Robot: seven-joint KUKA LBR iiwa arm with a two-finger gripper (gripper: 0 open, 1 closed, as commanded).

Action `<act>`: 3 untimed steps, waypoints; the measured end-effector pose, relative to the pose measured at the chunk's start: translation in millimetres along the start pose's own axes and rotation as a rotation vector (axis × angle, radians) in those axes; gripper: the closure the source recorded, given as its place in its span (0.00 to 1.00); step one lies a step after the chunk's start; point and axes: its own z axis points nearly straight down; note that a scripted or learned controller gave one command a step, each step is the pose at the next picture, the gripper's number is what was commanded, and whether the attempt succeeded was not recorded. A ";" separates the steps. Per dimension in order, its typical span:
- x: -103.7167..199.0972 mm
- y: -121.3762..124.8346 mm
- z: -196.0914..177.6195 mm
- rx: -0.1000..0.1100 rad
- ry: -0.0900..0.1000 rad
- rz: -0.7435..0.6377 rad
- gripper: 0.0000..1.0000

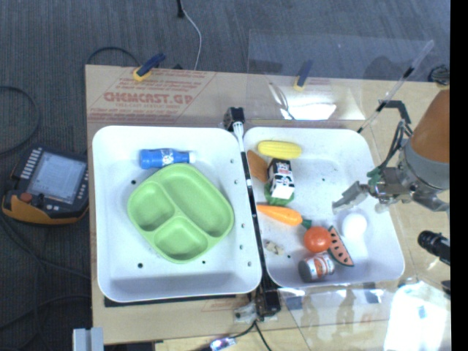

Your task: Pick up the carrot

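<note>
light: bright, even | glare: clear sheet (311,110) top | shadows: soft | focus: slightly soft

Green tray (181,210) + blue bottle (165,157) in left bin (110,269); corn (279,149), tomato (316,239) right.

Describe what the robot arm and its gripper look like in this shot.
The arm comes in from the right: an orange band sits above a grey wrist section. Below it the gripper is dark metallic grey, with slim angular fingers. Thin dark cables loop beside the wrist. No markings are legible on it.
</note>
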 end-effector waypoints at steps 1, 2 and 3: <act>57.3 64.9 137.5 -0.009 0.000 0.277 0.00; 67.1 39.7 138.5 -0.024 -0.003 0.390 0.00; 71.0 -3.4 138.5 -0.025 -0.003 0.459 0.00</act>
